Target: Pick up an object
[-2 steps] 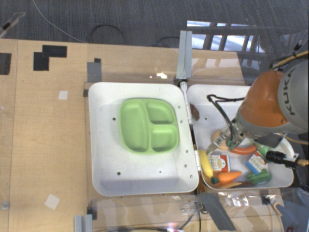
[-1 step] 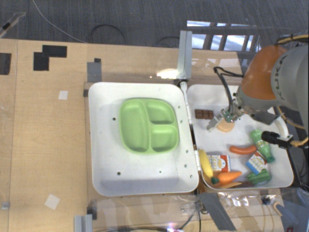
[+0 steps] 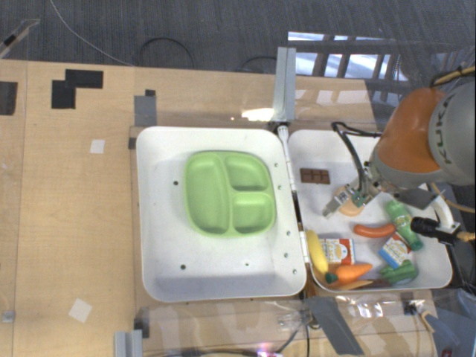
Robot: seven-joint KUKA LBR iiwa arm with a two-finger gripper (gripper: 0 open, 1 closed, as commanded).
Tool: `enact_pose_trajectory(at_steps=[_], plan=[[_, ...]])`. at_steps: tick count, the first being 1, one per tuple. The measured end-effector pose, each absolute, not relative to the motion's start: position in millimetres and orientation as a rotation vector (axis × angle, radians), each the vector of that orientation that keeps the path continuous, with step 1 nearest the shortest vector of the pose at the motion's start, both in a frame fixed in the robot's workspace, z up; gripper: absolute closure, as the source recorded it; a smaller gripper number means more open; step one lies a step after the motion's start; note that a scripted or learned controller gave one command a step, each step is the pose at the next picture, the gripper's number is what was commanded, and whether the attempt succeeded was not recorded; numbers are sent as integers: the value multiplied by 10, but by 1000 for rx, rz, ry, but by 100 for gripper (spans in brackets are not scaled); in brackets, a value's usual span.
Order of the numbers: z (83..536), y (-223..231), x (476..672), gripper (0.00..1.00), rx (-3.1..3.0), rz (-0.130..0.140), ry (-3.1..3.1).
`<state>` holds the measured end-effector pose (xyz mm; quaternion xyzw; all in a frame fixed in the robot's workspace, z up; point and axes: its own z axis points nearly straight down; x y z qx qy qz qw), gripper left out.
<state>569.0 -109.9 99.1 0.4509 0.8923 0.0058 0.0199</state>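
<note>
Gripper (image 3: 344,200) hangs over the right bin (image 3: 327,151), just above a tan disc-shaped piece (image 3: 351,208); can't tell if the fingers are apart or together. I'd drop straight onto that piece and stay away from the sausage (image 3: 374,230) just beside it.

The end effector (image 3: 344,199) hovers in the right bin (image 3: 316,151), just below the chocolate bar (image 3: 314,175). A sausage (image 3: 374,230) and a green bottle (image 3: 401,222) lie to its right.
</note>
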Motion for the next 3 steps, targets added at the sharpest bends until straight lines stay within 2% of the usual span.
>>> enact_pose_trajectory(at_steps=[1, 3], plan=[[995, -915, 5006, 0, 1402, 19, 2755], [984, -908, 5003, 0, 1601, 30, 2653]])
